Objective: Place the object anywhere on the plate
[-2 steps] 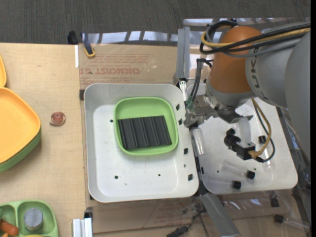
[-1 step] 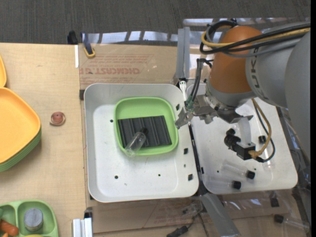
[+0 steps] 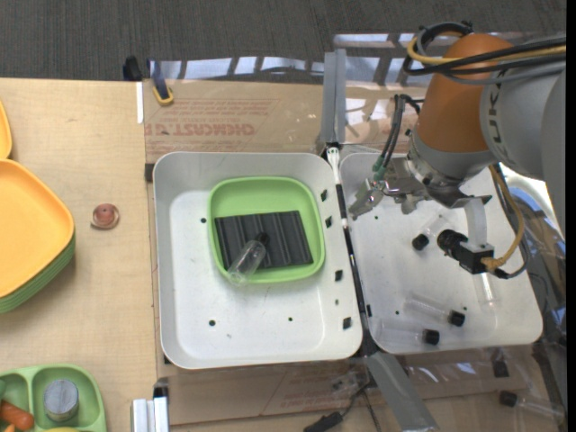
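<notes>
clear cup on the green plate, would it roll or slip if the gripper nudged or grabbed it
The clear cup lies on its side, so a nudge would probably roll it. It straddles the dark ribbed mat and the green plate, whose raised rim may stop it. It looks like thin smooth plastic, so likely light, slippery and easily squeezed out of shape.

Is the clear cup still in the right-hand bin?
No: the clear cup lies on its side on the green plate, in the left bin.
</notes>
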`<action>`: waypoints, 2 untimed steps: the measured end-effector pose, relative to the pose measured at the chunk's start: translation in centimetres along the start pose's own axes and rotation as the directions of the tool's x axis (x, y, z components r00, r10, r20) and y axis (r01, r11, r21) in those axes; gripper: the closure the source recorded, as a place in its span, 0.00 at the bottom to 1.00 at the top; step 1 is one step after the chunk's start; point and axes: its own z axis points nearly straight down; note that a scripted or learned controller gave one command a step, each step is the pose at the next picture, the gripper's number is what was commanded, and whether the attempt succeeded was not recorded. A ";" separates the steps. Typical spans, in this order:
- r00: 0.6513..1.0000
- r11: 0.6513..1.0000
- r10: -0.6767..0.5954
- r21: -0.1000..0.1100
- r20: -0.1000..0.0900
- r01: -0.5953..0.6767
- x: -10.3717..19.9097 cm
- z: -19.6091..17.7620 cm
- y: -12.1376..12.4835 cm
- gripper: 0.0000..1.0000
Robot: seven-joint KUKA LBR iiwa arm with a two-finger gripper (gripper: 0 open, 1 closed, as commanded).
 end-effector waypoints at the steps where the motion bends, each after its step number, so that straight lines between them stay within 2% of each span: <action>1: 0.996 0.996 0.088 0.000 0.000 -0.088 -6.3 0.0 2.0 0.00; 2: 0.996 0.996 0.087 0.002 0.002 -0.087 -6.3 -0.8 2.0 1.00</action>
